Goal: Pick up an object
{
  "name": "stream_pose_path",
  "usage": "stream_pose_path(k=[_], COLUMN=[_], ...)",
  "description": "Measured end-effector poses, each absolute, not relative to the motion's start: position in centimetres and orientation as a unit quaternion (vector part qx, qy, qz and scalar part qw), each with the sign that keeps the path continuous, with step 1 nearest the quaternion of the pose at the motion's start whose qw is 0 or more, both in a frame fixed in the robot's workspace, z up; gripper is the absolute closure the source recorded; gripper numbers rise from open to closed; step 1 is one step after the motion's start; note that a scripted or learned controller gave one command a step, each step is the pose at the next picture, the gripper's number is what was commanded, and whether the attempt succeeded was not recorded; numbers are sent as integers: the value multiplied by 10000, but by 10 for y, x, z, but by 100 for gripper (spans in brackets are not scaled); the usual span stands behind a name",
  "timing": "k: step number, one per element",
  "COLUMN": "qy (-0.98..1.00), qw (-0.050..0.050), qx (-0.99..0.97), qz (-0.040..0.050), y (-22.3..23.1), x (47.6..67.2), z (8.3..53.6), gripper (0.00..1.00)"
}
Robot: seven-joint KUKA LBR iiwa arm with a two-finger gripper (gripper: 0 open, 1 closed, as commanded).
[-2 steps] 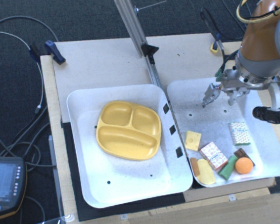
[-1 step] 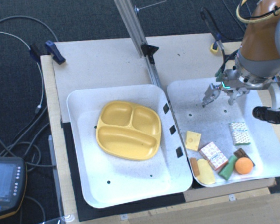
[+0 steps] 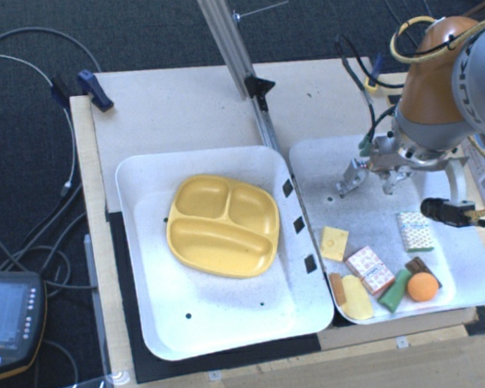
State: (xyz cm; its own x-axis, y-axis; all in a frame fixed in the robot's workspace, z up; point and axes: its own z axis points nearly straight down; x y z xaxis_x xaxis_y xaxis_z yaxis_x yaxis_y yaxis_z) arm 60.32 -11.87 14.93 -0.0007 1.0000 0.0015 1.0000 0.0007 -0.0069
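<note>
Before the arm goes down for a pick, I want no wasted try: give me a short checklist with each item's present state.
1. Fingers free of any load: ok. The gripper hangs over the bare upper part of the right bin with nothing between its spread fingers.
2. Targets present: ok. The orange ball, yellow wedge and patterned box lie along the bin's near side.
3. Gripper above a target: not ok. The pieces lie nearer the camera than it.
4. Targets spaced for a clean grasp: not ok. Most crowd together; the yellow wedge lies apart.
5. Left bin holds the yellow tray: ok.
</note>
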Motion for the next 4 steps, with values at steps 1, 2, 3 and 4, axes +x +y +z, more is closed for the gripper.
stream_pose_path(k=[1, 2, 3, 4], qy=[-7072, -7073, -7077, -7081], qw=[36, 5, -22, -28], qx=[-7070, -7069, -7065, -7061], qz=[22, -9, -19, -24], y=[-118, -118, -111, -102], x=[602, 604, 598, 602], z=[96, 111, 164, 213], gripper=[0, 100, 100, 100])
